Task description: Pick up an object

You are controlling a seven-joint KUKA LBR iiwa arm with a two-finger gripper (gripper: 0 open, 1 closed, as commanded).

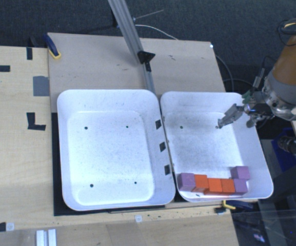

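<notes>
A row of blocks lies along the front wall of the right bin (250,142): a purple block (187,180) at the left, orange blocks (214,185) in the middle, and two purple blocks (240,179) stacked at the right end. My gripper (239,119) hovers over the bin's far right part, well behind the blocks. It is open, one grey finger (228,116) pointing left and the other (252,121) near the bin's right rim. Nothing sits between the fingers.
The left bin (65,137) stands beside the right one, with small black clips along the shared rim. A slanted metal rail (129,29) runs down from the top to the bins' back edge. A blue-and-yellow clamp (53,47) sits at the bench's far left corner.
</notes>
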